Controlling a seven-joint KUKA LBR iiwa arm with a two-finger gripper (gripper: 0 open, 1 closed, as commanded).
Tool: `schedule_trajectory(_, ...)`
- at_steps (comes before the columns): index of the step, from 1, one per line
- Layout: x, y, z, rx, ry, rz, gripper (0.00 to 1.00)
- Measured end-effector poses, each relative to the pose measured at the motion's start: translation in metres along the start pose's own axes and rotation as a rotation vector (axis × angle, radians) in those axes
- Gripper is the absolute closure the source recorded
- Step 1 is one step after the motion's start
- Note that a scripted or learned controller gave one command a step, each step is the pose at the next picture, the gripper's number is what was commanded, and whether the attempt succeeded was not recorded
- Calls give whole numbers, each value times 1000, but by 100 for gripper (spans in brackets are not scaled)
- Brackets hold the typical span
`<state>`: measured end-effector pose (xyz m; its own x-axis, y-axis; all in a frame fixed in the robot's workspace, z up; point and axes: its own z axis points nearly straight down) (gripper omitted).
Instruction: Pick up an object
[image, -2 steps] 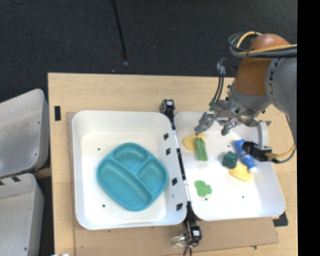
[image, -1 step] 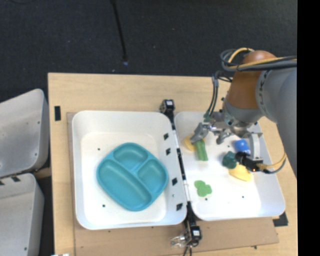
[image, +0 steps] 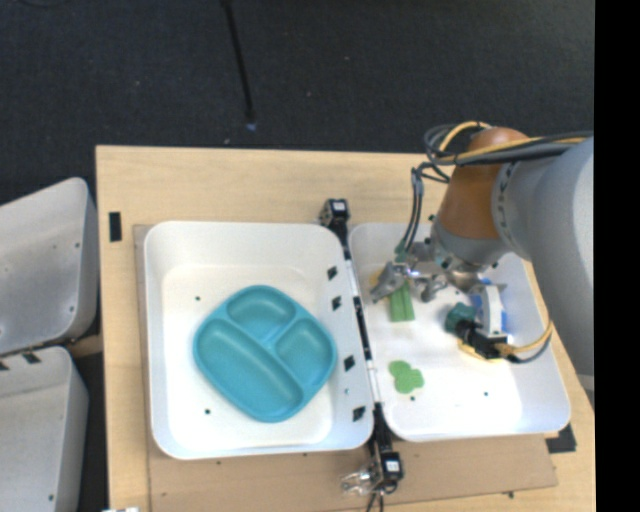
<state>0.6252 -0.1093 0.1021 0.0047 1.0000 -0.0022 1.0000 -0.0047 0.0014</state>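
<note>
Right bin (image: 540, 415), nearest item: flat green clover-shaped piece (image: 405, 377), lying alone on the floor at about 7 o'clock from bin centre.

Next back: green block (image: 402, 306), lying on the floor at about 10 o'clock from bin centre, long axis running near-far. It sits at 6 o'clock from the gripper (image: 408, 287), directly under it; the block's far end reaches up between the two fingers (image: 384, 287).

Gripper: fingers splayed apart, wider than the block, one at 9 o'clock and one at 3 o'clock of the block's far end. No grip seen; cannot tell if either finger touches it.

Small dark teal object (image: 460, 318) at 4 o'clock from the gripper, near but apart from the block.

Arm (image: 540, 210) comes in from 2 o'clock, orange band (image: 470, 190) above the wrist.

Left bin (image: 160, 400): teal divided plate (image: 262, 350) lying flat, near centre, well apart from the gripper at its 8 o'clock.
</note>
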Motion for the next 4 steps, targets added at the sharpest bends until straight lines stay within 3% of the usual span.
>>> schedule_trajectory(1, -1, 0, -11, -2, 1, 5, 100)
schedule_trajectory(3, -6, 0, -120, 2, 2, 0, 100)
schedule_trajectory(4, 38, -10, -134, 1, 2, -7, 100)
